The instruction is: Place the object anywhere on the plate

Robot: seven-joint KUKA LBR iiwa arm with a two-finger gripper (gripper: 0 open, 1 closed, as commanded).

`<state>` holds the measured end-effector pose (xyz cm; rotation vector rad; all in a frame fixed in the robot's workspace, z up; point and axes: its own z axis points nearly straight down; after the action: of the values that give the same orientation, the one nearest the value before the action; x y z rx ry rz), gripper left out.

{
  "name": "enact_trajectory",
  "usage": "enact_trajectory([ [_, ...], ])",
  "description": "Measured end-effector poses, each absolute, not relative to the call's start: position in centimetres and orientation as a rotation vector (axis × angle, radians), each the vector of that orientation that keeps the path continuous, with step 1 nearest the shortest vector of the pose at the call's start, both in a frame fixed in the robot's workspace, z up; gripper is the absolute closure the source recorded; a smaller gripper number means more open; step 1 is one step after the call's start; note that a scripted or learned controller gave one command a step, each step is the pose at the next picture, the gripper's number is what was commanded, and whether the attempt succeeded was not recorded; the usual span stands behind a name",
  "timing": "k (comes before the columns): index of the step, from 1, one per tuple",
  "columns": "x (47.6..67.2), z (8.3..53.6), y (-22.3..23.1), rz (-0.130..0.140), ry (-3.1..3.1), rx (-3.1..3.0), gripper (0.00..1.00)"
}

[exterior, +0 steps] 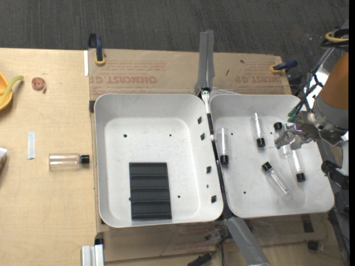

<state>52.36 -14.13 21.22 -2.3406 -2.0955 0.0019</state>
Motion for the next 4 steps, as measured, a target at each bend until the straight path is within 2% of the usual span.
enact_trajectory([
  [1, 52.4, 21.2, -14.1, 0.002, -2.095, -2.341, 0.0],
  [2, 57.9, 20.4, -19.9, 0.004, -2.153, -2.288, 0.0],
  [3, 65.9, 22.1, -19.0, 0.003, -2.323, -2.118, 0.0],
  [4, 65.9, 37.6, -22.2, 0.003, -2.207, -2.238, 0.0],
])
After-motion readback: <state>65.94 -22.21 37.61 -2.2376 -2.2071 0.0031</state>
